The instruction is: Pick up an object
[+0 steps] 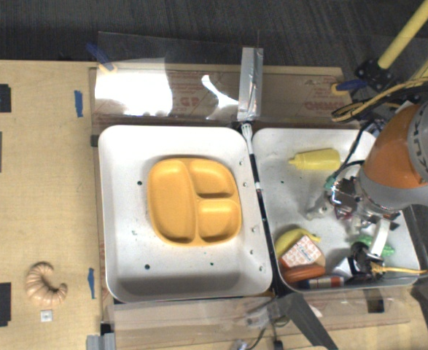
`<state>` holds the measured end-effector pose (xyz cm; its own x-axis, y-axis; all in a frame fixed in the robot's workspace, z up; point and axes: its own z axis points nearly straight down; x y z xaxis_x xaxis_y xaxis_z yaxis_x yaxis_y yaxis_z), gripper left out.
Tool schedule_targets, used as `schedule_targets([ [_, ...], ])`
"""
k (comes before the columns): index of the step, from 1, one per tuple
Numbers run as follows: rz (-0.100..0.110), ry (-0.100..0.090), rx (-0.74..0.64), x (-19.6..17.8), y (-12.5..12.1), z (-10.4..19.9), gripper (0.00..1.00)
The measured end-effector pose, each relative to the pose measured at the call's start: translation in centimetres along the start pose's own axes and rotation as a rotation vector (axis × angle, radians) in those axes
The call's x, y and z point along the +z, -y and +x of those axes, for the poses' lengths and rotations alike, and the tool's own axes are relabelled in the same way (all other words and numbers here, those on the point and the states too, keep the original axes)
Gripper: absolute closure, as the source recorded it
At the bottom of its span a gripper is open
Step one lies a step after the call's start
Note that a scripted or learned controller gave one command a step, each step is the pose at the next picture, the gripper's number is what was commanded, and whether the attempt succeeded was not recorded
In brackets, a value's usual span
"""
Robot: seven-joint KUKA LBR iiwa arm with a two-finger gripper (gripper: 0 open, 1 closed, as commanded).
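Yellow mustard bottle (315, 160) sits up-left of the tool (359, 211), whose state can't be told; a blind descent could miss everything.

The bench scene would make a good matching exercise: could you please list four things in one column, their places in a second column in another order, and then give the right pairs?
Things
1. yellow tray
2. mustard bottle
3. croissant
4. gripper

Places
A. on the cardboard, outside both bins, at the lower left
B. in the middle of the left bin
C. over the right bin, below the bottle
D. near the top of the right bin, lying on its side

Pairs: 1-B, 2-D, 3-A, 4-C
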<state>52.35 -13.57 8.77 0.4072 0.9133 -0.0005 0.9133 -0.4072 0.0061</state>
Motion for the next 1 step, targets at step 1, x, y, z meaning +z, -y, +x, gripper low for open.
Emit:
schedule_targets([
  [1,-0.001,-0.001,-0.215,-0.04,0.45,2.14,0.0],
])
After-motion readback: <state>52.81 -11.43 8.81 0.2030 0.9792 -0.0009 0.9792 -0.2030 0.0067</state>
